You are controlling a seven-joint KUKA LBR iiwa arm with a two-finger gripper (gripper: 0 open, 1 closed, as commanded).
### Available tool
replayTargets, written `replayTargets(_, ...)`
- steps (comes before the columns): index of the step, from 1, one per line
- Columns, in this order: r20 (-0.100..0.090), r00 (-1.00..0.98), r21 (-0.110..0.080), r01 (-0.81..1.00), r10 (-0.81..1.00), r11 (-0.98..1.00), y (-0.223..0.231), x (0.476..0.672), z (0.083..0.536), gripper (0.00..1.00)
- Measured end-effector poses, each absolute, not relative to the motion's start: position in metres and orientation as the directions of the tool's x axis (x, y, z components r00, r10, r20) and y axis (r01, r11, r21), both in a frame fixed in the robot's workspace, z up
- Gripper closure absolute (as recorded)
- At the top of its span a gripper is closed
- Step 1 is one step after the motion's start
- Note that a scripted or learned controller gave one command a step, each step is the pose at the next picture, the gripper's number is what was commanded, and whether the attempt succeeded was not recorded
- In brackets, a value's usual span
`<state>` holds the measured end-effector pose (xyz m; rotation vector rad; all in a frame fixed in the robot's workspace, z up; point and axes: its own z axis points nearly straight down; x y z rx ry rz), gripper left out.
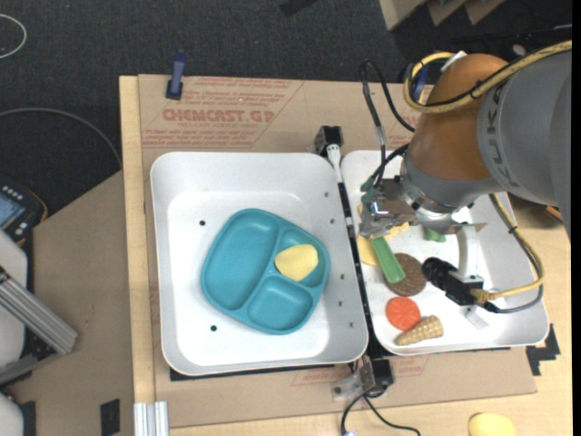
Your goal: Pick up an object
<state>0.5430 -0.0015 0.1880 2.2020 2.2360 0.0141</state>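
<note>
My gripper [379, 216] hangs low over the left part of the right bin [517, 330], with the grey arm and orange band covering the bin's far half. Just below it a green stick-shaped piece [389, 262] lies slanted, its upper end near the gripper. A brown round disc [410, 277] lies beside the stick. Nearer the front sit a red-orange round piece [403, 312] and a tan waffle cone [418, 331]. A yellow piece [366, 250] rests against the bin's left wall. Nothing is seen held.
The left bin [182, 189] bears a blue divided plate [250, 275] with a pale yellow lump [296, 262] in one compartment. A small green bit [434, 235] peeks out under the wrist. A yellow object [490, 424] lies off the bench at the lower right.
</note>
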Motion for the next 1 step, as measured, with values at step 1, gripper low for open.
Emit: replayTargets(1,0.003,-0.006,0.02,1.0,1.0,0.006,0.026,0.5003,0.4028,1.0)
